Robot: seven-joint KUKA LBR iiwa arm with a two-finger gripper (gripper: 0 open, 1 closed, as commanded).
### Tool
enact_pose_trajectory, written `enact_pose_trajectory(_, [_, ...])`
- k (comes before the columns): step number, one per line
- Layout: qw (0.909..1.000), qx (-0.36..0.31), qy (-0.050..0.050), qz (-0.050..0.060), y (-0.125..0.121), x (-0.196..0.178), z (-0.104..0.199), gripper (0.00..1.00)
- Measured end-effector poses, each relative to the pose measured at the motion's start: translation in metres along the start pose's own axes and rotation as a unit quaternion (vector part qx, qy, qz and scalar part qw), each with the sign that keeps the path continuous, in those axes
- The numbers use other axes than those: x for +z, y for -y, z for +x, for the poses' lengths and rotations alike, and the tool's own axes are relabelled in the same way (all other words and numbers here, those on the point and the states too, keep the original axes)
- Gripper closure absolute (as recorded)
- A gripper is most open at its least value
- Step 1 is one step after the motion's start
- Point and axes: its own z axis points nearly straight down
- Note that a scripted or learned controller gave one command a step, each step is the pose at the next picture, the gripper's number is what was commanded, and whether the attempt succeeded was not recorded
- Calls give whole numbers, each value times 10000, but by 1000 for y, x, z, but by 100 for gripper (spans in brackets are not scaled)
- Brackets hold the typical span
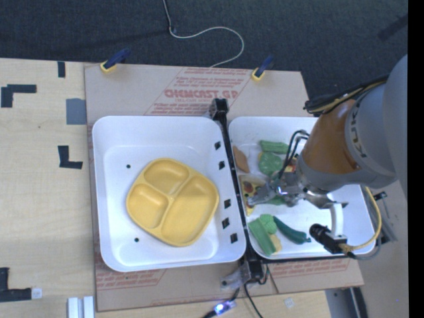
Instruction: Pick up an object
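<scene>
Gripper (268, 194) low in right bin (358, 207) over toy food; finger state cannot be told; yellow tray (172, 201) in left bin (112, 177).

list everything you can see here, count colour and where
bins: 2, white, side by side on the cardboard
plate: 1, yellow, three sections, in the left bin
green pieces: several, green, in the right bin, near and far side
brown piece: 1, brown, right bin, by the divider
cardboard: 1, brown with red print, under the bins
clamps: 2, blue and yellow, far cardboard corners
cable: 1, white, on the dark floor
arm: 1, grey with orange band, over the right bin
gripper: 1, metal, low in the right bin
</scene>
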Motion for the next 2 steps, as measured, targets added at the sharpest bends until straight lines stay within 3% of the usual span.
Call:
enact_pose_trajectory(1, [10000, -17, -30, -17, -2, -13, 3, 100])
enact_pose_trajectory(2, [10000, -6, 6, -12, -3, -54, 3, 100])
